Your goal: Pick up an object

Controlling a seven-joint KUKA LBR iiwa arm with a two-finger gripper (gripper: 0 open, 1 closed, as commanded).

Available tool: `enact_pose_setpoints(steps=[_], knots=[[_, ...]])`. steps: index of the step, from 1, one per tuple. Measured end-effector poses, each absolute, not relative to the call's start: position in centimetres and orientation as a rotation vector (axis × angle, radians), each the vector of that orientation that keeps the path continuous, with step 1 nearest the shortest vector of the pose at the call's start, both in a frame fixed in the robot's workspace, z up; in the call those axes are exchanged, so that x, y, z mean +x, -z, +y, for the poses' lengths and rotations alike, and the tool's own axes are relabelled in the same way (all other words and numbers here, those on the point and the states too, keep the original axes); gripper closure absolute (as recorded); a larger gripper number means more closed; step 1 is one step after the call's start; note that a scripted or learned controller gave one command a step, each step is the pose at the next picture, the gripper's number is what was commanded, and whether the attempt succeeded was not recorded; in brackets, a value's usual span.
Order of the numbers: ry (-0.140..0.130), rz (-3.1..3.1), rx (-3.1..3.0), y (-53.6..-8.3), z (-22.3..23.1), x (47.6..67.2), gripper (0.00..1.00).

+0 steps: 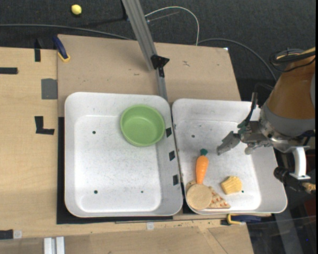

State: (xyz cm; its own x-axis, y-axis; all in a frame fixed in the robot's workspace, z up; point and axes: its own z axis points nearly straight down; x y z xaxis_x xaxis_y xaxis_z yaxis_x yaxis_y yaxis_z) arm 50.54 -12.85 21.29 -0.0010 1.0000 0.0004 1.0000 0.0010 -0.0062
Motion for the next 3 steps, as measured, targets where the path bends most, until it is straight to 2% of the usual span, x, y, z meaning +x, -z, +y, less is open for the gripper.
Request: enact_pose_setpoints(steps=[2,3], knots=[[-0.007,-2.218,-2.215,-11.4,-11.0,50.7,0.0],[-0.004,-2.221,-2.215,-12.6,-11.0,50.8,1.0]])
